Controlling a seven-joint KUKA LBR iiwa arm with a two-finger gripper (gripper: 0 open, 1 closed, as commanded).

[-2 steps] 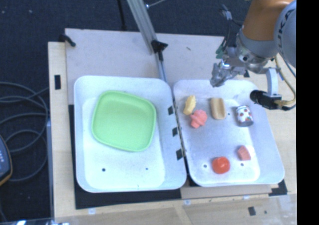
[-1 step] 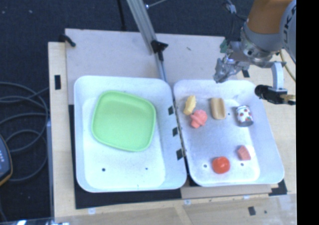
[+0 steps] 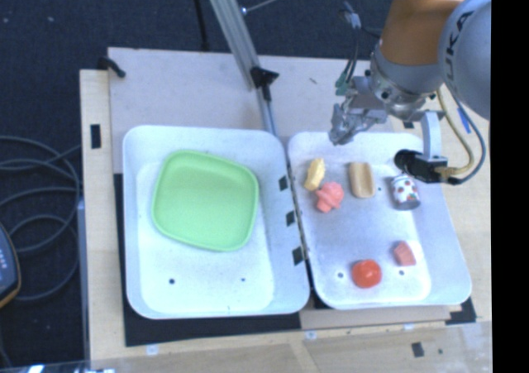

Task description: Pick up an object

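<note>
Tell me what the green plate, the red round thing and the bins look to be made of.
Green plate: likely moulded plastic, smooth matte, with an even pale colour and soft rounded rim.
Red round thing: probably plastic or rubber toy food; a slight sheen shows, but it is too small to be sure.
Bins: seemingly thin white plastic, matte, with speckled scuffing on the floor.

This looks like a robot lab: a big grey and orange robot arm [image 3: 430, 24], loose black cables [image 3: 37, 173], a metal pole [image 3: 231, 24], and two white bins [image 3: 140, 280] on a table [image 3: 165, 74].
</note>
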